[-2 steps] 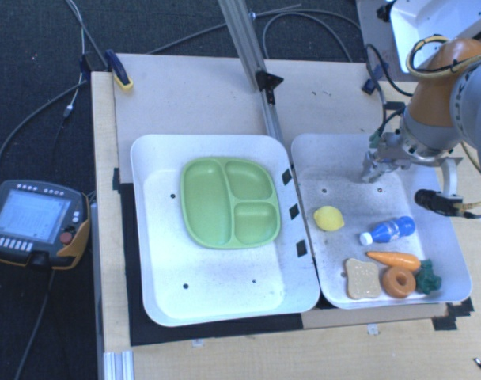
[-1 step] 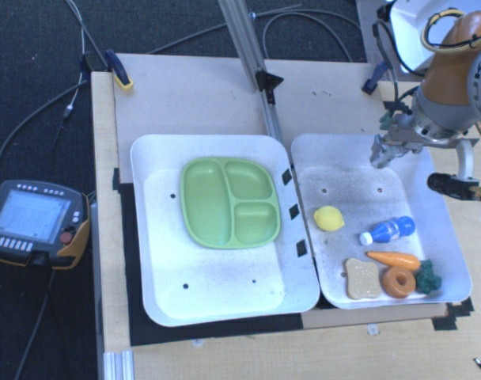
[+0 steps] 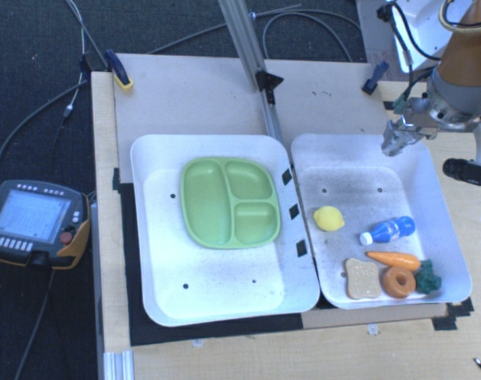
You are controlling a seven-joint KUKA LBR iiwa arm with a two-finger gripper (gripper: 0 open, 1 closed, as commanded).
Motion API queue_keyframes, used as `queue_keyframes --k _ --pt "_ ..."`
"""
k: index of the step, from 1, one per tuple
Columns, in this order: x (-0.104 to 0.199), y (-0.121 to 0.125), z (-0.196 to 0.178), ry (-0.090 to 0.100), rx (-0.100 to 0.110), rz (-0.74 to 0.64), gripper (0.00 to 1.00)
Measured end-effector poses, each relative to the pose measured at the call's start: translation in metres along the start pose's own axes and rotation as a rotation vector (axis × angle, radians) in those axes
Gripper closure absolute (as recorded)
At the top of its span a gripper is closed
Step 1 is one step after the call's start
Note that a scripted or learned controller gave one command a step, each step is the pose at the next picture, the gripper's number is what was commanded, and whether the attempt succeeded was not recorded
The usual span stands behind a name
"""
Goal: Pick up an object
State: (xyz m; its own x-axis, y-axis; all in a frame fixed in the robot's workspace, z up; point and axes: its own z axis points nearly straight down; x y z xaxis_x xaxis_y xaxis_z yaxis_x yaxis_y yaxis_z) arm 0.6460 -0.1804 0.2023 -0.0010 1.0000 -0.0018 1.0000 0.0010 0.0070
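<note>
We see the gripper [image 3: 396, 141] over the right bin's [image 3: 335, 158] far rim; can't tell whether it's spread or closed. In that bin: lemon [image 3: 329, 218] mid-floor, bottle [image 3: 388, 230] beside it, carrot [image 3: 394, 258], donut [image 3: 399, 282] and toast [image 3: 362, 279] at the near edge. Nothing blocks them. Left bin [image 3: 157, 287] holds a green plate [image 3: 229, 203]. Wooden bench [image 3: 185, 93], dark carpet, pendant [image 3: 36, 223] left.
</note>
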Motion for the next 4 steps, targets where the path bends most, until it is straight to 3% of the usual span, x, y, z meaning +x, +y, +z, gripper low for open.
queue_keyframes --k 1,2,4 --pt "0.0 0.002 -0.055 0.0 0.0 0.0 1.0" --pt "0.051 -0.011 -0.045 0.003 0.009 -0.003 1.0" --pt "0.142 -0.065 -0.04 0.005 0.01 -0.004 1.0"
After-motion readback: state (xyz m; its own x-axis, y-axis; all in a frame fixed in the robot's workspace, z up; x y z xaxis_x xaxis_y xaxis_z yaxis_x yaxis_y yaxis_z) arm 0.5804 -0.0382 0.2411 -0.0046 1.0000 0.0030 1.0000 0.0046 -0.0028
